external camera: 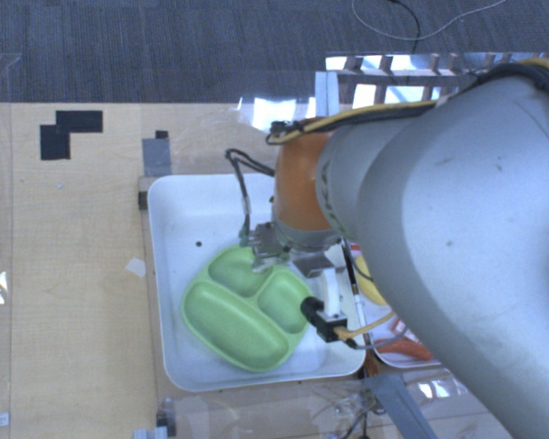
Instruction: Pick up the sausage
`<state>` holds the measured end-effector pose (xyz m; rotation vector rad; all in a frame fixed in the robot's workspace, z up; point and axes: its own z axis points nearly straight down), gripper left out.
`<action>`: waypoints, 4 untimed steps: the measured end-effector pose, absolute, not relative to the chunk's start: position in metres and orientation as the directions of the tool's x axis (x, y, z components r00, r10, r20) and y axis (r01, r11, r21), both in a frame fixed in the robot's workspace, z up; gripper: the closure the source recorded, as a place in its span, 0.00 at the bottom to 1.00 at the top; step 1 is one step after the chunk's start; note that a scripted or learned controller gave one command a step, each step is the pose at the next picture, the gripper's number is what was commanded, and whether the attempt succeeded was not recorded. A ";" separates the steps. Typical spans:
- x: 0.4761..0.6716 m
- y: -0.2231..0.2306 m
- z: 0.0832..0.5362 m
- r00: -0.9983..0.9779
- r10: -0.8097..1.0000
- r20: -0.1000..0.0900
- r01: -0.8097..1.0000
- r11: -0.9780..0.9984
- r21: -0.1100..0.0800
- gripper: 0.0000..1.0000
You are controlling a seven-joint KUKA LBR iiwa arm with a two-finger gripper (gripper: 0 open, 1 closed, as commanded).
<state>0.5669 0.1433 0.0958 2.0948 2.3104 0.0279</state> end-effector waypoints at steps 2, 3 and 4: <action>0.491 0.097 0.183 -0.314 0.949 -0.003 0.949 0.314 0.007 1.00; 0.489 0.097 0.182 -0.317 0.948 -0.001 0.948 0.317 0.002 0.00; 0.550 0.155 0.095 -0.272 0.962 0.001 0.962 0.272 0.016 0.00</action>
